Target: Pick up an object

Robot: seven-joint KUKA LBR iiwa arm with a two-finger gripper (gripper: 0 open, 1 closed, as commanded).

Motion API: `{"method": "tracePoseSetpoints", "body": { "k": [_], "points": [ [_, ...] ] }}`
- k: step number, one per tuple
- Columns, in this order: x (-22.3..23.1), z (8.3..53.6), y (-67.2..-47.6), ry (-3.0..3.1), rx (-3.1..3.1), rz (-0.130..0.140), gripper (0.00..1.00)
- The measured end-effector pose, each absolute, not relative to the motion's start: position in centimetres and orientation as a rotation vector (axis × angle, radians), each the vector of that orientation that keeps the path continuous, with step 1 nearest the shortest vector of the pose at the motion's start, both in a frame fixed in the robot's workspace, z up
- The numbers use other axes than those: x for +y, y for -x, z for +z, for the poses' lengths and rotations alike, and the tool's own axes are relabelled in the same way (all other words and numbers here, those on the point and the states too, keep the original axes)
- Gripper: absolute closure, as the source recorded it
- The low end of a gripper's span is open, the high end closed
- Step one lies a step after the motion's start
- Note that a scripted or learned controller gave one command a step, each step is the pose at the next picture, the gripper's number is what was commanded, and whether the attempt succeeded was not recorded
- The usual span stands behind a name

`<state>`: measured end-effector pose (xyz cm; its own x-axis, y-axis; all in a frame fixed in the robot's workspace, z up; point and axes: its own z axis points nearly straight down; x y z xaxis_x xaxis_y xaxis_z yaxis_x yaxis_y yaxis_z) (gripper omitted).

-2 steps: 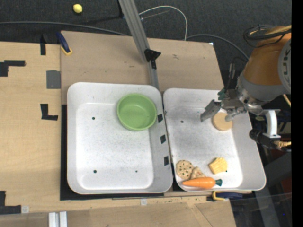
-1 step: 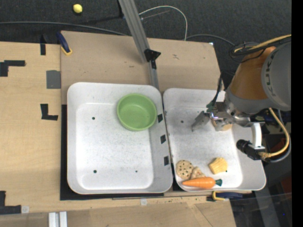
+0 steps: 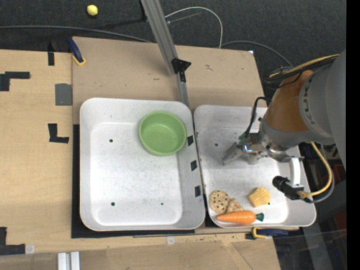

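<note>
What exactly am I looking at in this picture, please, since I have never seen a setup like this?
A single camera above a bench looks down at a slant. The grey arm with an orange band entering from the right is a robot; its gripper hangs over the right bin with its two fingers spread and nothing between them. Near that bin's front edge lie a cookie, a yellow corn piece and a carrot. The left bin holds a green bowl.

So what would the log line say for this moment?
gripper: over right bin, holding nothing | carrot, cookie, corn piece: unpicked | green bowl: left bin
</note>
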<state>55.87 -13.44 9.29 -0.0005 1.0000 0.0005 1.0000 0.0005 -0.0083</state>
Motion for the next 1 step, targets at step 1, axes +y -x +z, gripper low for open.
{"method": "tracePoseSetpoints", "body": {
  "k": [1],
  "points": [
    [-13.35, 10.60, -56.03, 2.216, -2.222, 0.004, 1.00]
  ]
}}
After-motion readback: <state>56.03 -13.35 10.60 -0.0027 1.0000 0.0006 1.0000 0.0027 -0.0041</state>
